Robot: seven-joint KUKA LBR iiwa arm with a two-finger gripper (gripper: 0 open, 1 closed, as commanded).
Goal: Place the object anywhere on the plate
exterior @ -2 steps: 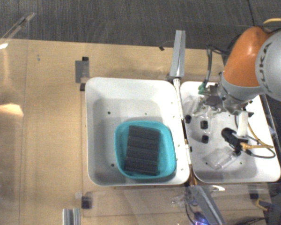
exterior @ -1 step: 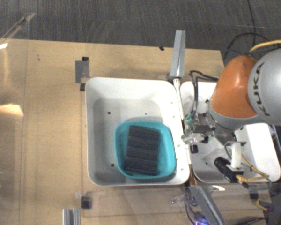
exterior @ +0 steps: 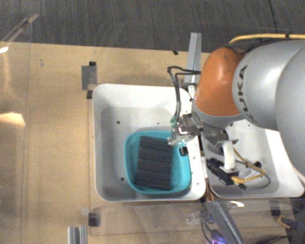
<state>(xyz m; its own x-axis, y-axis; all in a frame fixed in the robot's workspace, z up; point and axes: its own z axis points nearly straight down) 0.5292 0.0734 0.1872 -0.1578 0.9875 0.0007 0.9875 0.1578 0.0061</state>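
A teal square plate (exterior: 132, 151) lies in the left white bin (exterior: 107, 136), toward its front. A dark ridged block (exterior: 154, 162) rests on the plate, covering much of its middle. My gripper (exterior: 179, 135) hangs over the plate's right rim, at the divider between the two bins, just beside the block's upper right corner. The orange wrist band and grey arm above it hide most of the hand.
The right white bin (exterior: 279, 182) sits under the arm, with cables and a white fitting (exterior: 229, 159) of the arm hanging over it. A grey bracket (exterior: 89, 75) stands on the wooden bench behind the left bin's far left corner.
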